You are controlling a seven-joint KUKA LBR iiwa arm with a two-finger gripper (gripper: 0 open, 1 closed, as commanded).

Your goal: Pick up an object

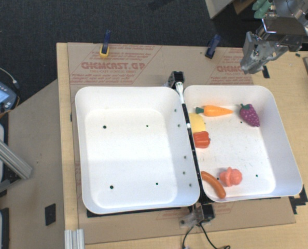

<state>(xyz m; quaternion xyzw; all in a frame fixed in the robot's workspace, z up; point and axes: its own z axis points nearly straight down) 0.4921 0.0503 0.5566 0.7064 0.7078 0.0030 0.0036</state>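
The right bin (278, 139) holds several toy foods. An orange carrot (216, 110) lies near its far edge, with a purple grape bunch (250, 114) to its right. A yellow piece (197, 122) and a red pepper (201, 139) sit against the left wall. At the near edge an orange-brown sausage (213, 184) lies beside a pink item (231, 177). My gripper (251, 61) hangs above the cardboard just beyond the right bin's far edge, up and right of the carrot, with nothing seen in it.
The left bin (92, 139) adjoins the right one along a black divider (187, 134). Both rest on a cardboard sheet (143, 61) with a yellow clamp (105, 50) and a blue clamp (213, 45) at the far edge. A cable runs off the near edge.
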